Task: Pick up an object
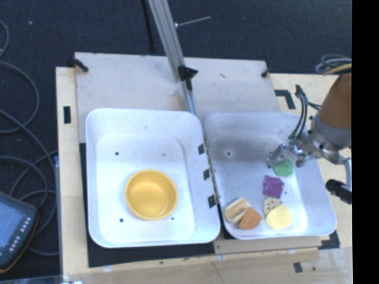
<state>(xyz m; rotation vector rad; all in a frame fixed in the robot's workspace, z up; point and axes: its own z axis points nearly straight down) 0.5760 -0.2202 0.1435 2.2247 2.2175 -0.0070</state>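
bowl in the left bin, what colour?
Yellow: the bowl shows plainly in the camera view.

You have the gripper [284, 158] low over the right bin [249, 135], right at a green piece [284, 168]. Below it lie a purple piece [273, 186], a yellow piece [279, 218] and an orange piece [250, 219]. The left bin [106, 129] holds a yellow bowl [151, 194].
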